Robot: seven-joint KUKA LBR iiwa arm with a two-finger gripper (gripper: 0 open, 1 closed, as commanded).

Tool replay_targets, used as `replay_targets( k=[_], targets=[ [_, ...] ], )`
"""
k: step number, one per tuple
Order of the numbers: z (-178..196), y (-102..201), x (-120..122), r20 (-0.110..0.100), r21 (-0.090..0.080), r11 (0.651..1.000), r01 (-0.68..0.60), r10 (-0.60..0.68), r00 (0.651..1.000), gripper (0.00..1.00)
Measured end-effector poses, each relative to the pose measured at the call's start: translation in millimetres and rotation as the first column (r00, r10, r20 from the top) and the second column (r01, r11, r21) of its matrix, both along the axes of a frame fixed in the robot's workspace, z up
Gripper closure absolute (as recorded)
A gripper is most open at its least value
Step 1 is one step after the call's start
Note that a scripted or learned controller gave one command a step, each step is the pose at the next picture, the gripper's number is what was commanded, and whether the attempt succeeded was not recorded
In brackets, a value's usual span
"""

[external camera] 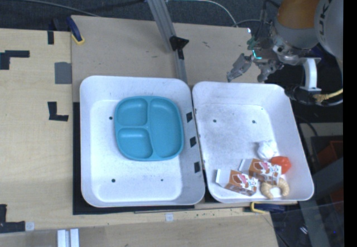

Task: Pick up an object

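Note:
My gripper [252,71] hangs above the far edge of the right bin [234,129], its two fingers spread apart and open with nothing between them. Small objects cluster in the right bin's near right corner: a white crumpled piece [266,149], an orange-red item [282,162], a brown and white packet [264,170], another packet [240,182] and a tan pretzel-like piece [275,188]. They lie well below the gripper in the view, apart from it.
The left bin [97,173] holds a blue divided plate [149,127]. A grey metal post [162,11] rises behind the bins' shared edge. Cables trail over the bench at the back.

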State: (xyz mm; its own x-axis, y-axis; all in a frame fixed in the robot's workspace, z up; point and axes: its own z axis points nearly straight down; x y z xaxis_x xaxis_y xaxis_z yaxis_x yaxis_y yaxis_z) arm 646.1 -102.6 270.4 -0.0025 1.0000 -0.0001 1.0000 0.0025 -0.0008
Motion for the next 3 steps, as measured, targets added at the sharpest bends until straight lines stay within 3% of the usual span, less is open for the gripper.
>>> replay_targets(
  k=[1,3],
  targets=[
    [0,0,0,0.0,0.0,1.0,0.0,0.0,1.0,0.0],
    [-116,-9,-5,-0.006,-0.001,1.0,0.001,-0.001,1.0,0.0]
  ],
)
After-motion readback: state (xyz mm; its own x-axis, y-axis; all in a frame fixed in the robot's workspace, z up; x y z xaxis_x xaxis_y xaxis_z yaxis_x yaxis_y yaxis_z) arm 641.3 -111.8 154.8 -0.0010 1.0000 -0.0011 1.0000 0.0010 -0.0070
